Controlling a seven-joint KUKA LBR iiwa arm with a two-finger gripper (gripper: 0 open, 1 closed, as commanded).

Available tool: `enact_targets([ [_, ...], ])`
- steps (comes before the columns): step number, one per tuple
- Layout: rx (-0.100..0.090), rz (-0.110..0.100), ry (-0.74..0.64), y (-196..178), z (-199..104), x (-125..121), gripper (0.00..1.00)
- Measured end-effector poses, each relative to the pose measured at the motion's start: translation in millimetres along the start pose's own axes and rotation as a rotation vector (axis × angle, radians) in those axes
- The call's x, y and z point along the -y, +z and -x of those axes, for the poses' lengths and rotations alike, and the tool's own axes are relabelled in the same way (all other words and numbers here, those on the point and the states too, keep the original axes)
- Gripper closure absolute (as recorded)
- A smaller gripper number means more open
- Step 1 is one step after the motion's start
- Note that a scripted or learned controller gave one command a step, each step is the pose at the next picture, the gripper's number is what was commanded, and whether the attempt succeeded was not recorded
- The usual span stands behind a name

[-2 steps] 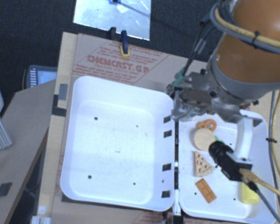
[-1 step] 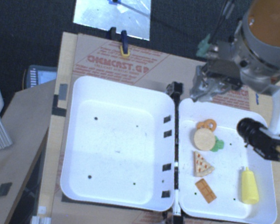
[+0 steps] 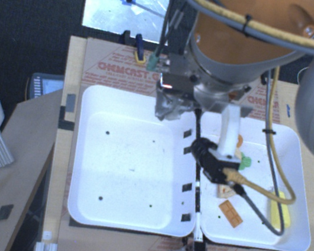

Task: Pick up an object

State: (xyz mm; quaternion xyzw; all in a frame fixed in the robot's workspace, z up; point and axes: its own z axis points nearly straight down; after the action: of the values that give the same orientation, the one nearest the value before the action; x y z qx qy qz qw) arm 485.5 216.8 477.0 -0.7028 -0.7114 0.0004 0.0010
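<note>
Pincer (image 3: 171, 107) low at the far rim of the left bin (image 3: 125, 170), close to the seam between both bins on the counter (image 3: 30, 147); apart or together, cannot tell. In the right bin (image 3: 299, 198): orange block (image 3: 230, 213) lying flat near the front, pale piece (image 3: 226, 192) just behind it, yellow piece (image 3: 281, 214) to the right, small green piece (image 3: 245, 163) farther back. All apart from the pincer.
</note>
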Motion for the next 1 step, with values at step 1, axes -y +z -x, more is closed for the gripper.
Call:
enact_targets([
  [1,-0.003,0.009,0.006,-61.3,-14.0,-1.1,1.00],
])
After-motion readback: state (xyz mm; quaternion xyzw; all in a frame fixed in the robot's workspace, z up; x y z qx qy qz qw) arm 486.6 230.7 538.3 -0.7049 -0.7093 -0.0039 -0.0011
